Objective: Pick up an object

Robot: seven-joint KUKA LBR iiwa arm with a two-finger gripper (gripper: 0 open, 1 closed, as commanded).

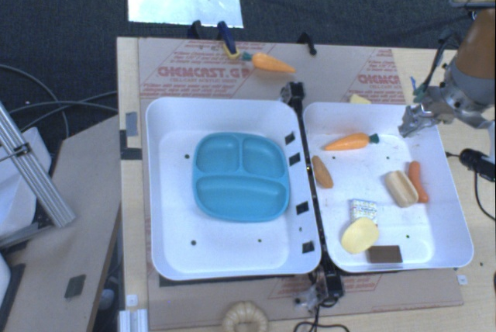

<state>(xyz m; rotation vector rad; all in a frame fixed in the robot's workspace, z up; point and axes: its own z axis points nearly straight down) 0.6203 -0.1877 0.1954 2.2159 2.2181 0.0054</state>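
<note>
Pincer (417,121) low over the far right part of the right bin (453,208), just inside its rim, below the grey arm (473,67); cannot tell whether apart or together. Nearest to it, a little to its left on the bin floor, an orange carrot (347,142) with a green tip turned toward the pincer, apart from it. Nearer the camera than the pincer and close to the right wall, a tan bread roll (401,188) with a red-orange sausage (418,181) just beside it. Well apart from the pincer, against the left wall of that bin, a small brown-orange piece (322,172). Toward the near edge, a small white packet (363,209) with marks too small to read, touching or nearly touching a pale yellow round piece (359,236), and just beside that a dark brown block (384,254). At the far rim, left of the pincer, a small yellow bit (359,98). In the left bin (174,245), a blue divided plate (240,175). Beyond both bins, on the brown board (325,63) covering the worktop, a second carrot (267,63). Printed in red on the board, left of that carrot: "CHEMCAST"; more red print at the far right of the board, blurred, not legible.
</note>
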